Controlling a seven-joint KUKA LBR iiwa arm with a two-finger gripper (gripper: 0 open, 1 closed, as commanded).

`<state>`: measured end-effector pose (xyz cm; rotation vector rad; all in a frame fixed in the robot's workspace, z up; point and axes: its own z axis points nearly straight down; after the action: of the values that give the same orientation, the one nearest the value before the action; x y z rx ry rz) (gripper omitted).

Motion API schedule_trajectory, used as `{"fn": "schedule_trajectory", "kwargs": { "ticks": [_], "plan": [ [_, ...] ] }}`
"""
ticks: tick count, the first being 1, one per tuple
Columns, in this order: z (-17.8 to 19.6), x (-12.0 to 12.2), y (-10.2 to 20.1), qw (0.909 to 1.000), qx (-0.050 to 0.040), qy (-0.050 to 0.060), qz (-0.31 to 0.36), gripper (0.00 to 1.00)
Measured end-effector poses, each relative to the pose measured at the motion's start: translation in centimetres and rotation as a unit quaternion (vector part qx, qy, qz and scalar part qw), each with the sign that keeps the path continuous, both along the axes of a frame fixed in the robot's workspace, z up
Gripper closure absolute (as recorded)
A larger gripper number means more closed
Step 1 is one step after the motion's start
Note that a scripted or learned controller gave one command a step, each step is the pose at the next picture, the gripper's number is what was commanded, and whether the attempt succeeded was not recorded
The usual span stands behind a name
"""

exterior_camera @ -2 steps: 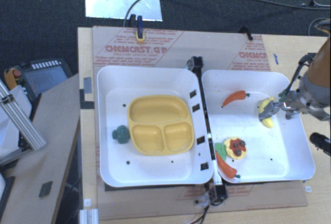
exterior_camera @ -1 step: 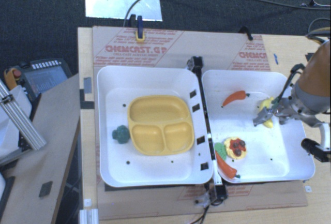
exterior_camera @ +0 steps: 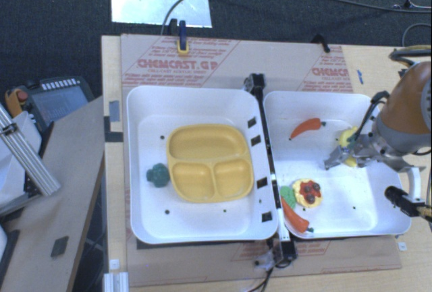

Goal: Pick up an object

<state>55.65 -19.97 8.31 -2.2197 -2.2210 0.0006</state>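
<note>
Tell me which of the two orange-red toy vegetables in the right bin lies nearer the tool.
The orange-red toy chili pepper near the bin's far wall, just left of the tool. The other, an orange-red toy carrot, sits at the near left corner, farther away.

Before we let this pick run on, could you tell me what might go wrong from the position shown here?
1. The hand sits low over a yellow item that the arm largely hides, near the right bin's far wall; a grasp there could slip or only nudge it.
2. The orange pepper lies close by on the left, so a sideways sweep could knock it.
3. The pizza toy and carrot crowd the near-left corner, which could make a grasp there awkward.
</note>
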Motion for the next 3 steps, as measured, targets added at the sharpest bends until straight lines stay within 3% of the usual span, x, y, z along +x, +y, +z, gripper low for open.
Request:
{"fn": "schedule_trajectory", "kwargs": {
  "ticks": [1,3],
  "plan": [
    [1.2,0.1,-0.1,1.0,-0.001,-0.002,0.0,1.0],
    [12.7,0.2,0.9,1.0,-0.0018,-0.005,0.002,1.0]
  ]
}}
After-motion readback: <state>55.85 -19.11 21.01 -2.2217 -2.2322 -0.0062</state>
